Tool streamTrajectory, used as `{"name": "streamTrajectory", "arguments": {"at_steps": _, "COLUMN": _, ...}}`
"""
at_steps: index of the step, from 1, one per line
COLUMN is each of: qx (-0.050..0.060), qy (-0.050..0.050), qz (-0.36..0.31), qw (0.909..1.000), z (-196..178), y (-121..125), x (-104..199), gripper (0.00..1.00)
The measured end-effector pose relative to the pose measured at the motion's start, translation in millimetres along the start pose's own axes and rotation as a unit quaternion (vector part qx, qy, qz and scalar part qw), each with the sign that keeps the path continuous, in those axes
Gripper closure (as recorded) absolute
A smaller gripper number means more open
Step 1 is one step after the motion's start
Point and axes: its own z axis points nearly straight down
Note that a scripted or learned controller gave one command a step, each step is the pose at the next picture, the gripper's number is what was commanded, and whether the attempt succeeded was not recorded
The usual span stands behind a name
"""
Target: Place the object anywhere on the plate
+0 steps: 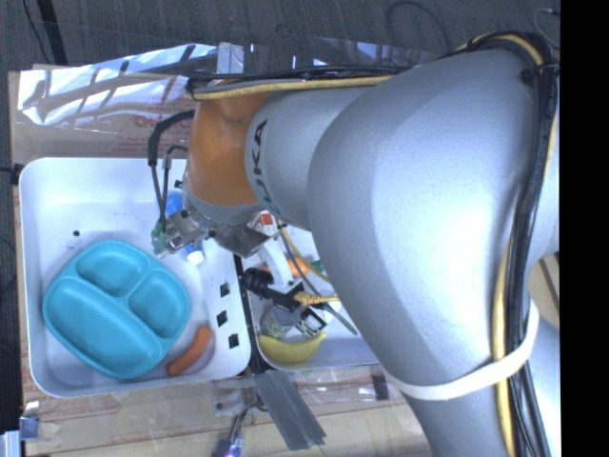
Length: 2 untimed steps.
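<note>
So the object here looks like the orange sausage-shaped thing [193,350] lying on the left bin's floor [67,193], touching or just beside the lower right edge of the blue divided plate [116,305], so it's not on the plate yet. My guess is we're at the pick stage: nothing is visibly being carried, and the gripper [171,231] sits up above the plate's top right corner, tucked under the orange wrist band [221,155]. Whether it's open or closed I honestly cannot tell, the wrist hides it. Next move would need the arm to come down toward the camera-side of the bin and grab the object from above, then a short hop left onto any compartment. The right bin holds a yellow bowl-like thing [290,347] and some clutter, mostly hidden under the huge grey arm [419,217], and the bin's right wall sits close to the object, which could crowd the grasp
</note>
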Motion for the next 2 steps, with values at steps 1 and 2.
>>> {"name": "streamTrajectory", "arguments": {"at_steps": 1, "qx": -0.016, "qy": -0.002, "qz": 0.150, "qw": 0.9886, "z": 35, "y": -9, "x": 75, "gripper": 1.00}}
{"name": "streamTrajectory", "arguments": {"at_steps": 2, "qx": -0.027, "qy": -0.009, "qz": 0.128, "qw": 0.9914, "z": 34, "y": -22, "x": 108, "gripper": 1.00}}
